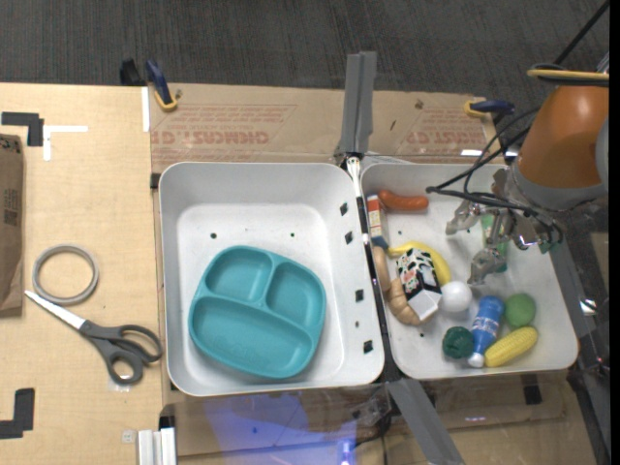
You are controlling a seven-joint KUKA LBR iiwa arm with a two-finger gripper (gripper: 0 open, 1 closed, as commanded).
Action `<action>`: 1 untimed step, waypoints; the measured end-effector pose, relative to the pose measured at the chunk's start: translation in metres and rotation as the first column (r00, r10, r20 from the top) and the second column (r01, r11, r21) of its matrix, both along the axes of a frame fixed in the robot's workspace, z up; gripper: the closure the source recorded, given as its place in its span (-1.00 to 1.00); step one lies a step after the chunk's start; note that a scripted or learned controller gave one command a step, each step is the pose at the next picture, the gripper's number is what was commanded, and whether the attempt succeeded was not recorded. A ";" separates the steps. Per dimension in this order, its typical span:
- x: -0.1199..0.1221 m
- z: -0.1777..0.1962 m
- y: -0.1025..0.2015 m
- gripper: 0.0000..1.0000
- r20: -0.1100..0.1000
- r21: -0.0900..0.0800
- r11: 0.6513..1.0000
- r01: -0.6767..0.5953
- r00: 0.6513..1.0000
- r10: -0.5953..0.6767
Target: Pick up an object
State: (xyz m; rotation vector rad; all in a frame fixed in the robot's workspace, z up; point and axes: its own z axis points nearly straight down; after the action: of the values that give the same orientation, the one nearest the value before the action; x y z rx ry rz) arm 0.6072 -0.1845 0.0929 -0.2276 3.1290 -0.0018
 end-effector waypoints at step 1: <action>-0.082 0.000 -0.038 -1.00 -0.001 0.000 1.000 -0.019 1.000 0.019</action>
State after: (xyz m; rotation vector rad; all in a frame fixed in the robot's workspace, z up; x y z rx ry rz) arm 0.5254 -0.2221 0.0929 -0.2572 3.1274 -0.0013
